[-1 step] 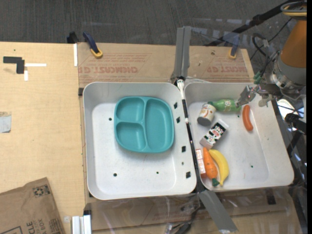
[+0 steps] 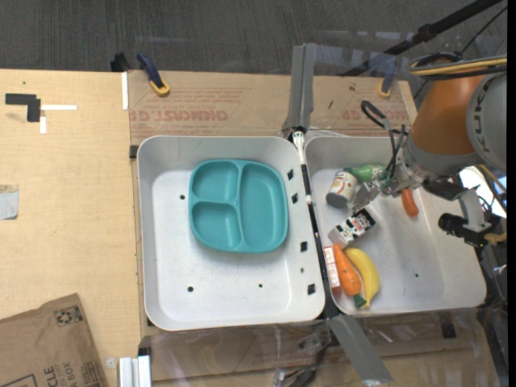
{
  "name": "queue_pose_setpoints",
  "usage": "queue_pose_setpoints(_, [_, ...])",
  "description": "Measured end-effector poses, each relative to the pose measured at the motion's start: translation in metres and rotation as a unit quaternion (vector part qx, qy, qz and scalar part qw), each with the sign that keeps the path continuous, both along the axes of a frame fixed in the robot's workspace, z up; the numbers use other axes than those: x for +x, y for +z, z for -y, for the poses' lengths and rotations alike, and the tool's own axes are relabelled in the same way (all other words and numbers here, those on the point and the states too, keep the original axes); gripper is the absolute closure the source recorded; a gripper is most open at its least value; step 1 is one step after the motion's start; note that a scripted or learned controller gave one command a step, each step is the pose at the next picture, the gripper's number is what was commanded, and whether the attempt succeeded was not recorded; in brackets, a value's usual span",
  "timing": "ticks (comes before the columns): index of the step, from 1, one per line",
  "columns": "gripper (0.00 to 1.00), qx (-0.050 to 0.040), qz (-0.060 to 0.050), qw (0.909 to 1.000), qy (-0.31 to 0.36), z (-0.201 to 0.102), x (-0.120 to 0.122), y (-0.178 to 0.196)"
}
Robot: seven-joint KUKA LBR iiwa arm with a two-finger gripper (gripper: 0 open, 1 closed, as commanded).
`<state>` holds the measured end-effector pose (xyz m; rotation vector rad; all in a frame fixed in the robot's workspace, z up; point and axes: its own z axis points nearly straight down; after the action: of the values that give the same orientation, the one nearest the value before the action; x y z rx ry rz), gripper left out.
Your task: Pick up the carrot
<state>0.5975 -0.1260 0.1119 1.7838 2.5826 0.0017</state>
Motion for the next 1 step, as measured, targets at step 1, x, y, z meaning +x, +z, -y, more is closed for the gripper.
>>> queue_pose_setpoints(1, [1.00,-0.0002,0.001,1.0000,-0.002,0.0018,0.0002,0.0094])
